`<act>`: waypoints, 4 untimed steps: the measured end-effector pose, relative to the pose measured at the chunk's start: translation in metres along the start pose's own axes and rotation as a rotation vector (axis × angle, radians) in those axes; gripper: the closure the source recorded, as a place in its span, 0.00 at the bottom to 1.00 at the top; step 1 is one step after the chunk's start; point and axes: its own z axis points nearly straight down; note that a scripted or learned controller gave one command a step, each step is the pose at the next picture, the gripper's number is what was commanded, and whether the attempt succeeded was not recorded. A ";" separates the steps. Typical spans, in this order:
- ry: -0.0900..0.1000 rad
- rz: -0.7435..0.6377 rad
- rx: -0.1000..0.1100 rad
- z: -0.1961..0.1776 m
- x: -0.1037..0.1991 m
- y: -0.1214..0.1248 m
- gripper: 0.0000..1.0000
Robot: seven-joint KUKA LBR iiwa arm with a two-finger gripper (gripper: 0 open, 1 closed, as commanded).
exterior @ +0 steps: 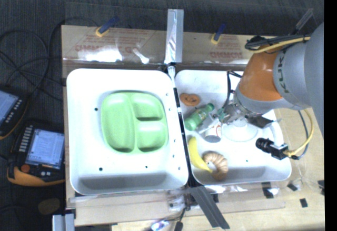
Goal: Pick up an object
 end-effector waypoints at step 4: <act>0.001 0.517 0.017 -0.091 0.033 0.044 1.00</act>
